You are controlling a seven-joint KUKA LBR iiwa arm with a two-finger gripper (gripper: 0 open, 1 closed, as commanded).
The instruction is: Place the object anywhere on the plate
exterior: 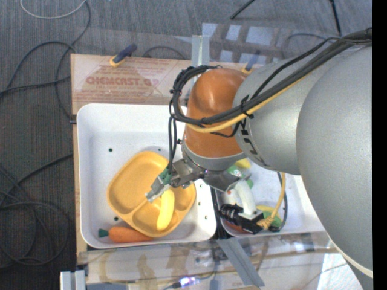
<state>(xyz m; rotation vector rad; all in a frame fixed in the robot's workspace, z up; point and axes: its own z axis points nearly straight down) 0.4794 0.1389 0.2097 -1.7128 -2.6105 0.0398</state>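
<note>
Arm over the yellow plate, with a banana lying on it.

The gripper (pixel 158 190) hangs just above the divided yellow plate (pixel 130 180) in the left bin (pixel 97 132), and I cannot tell from here whether its fingers are spread or closed. One banana (pixel 164 212) lies on the plate's near right section, just below the gripper tip; its long axis runs almost straight toward and away from the camera, one end at the plate's front rim and the other toward the gripper. One carrot (pixel 127 235) lies on the bin floor beside the plate's front edge, lengthwise left to right, green top to the left. The right bin (pixel 290 222) holds a jumble of small things, partly hidden by the arm; I can't count them.
</note>
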